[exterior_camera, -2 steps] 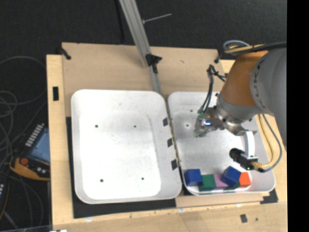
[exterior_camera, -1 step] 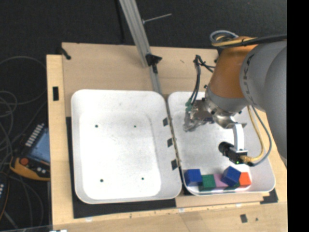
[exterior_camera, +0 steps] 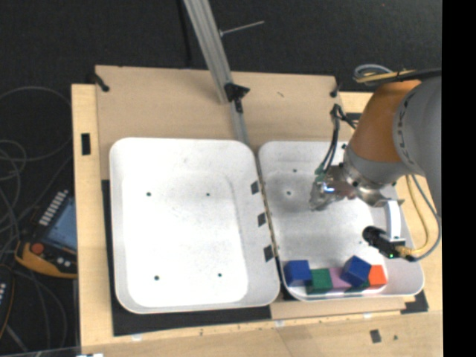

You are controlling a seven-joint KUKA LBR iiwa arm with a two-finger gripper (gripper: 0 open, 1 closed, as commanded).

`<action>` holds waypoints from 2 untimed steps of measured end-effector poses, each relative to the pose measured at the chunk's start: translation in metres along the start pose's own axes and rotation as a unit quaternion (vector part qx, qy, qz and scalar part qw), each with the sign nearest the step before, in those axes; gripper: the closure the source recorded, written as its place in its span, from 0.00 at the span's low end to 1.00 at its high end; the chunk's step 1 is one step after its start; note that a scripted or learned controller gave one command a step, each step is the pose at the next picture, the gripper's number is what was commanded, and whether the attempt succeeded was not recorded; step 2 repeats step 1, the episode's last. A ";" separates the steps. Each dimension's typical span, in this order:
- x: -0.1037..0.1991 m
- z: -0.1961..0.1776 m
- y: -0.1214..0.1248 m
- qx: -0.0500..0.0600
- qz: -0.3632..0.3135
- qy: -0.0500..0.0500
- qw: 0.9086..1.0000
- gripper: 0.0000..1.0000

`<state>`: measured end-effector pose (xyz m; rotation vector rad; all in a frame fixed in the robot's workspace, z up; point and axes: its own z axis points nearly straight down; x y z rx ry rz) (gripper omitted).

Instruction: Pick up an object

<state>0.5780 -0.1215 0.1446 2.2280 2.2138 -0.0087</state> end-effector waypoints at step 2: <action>0.038 -0.080 -0.008 -0.006 -0.006 0.002 1.000 1.00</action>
